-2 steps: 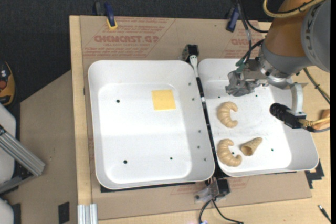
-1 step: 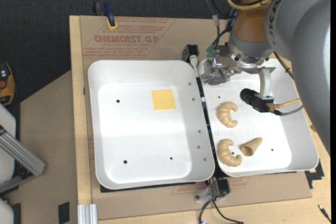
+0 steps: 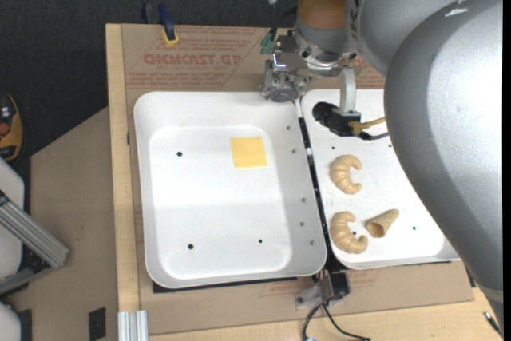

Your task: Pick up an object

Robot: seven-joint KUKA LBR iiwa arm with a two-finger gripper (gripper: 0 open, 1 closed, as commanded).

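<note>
Camera view: gripper (image 3: 281,85) hangs above the left bin's (image 3: 160,124) upper-right rim; finger state unclear. Yellow cheese slice (image 3: 248,152) lies centre-frame; approach should descend squarely, since flat things slip.

Right bin (image 3: 399,255) (far side) arm-hidden

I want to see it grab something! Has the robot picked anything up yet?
Not yet. The gripper sits above the far rim of the left bin. The yellow square lies there; two croissants and a cone lie in the right bin. The picking is still left.
</note>
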